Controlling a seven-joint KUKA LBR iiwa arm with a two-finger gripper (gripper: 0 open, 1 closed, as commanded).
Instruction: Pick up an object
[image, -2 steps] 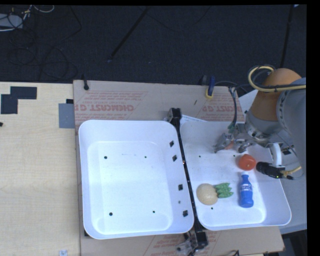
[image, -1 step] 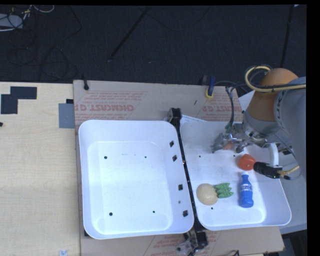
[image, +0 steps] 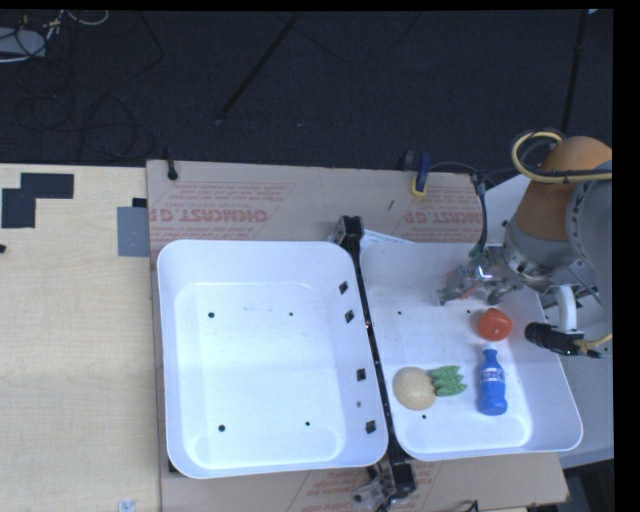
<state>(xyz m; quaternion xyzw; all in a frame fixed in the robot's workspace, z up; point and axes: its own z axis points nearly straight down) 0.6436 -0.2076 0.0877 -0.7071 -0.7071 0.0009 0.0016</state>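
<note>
The right bin (image: 430, 440) holds a small red-orange ball (image: 493, 324), a blue bottle (image: 490, 381) lying near the front, a beige round object (image: 412, 388) and a green leafy piece (image: 449, 380) touching it. My gripper (image: 472, 284) hangs over the back of the right bin, just up and left of the red ball, with its metal fingers (image: 455, 291) pointing left. Nothing shows between them. The grey arm with its orange band (image: 560, 195) comes in from the right.
The left bin (image: 170, 300) sits beside the right one, split by a black clip strip (image: 360, 330). Both rest on cardboard (image: 260, 205) over a wooden bench. A black part (image: 555, 338) of the arm sticks out over the right bin's right rim.
</note>
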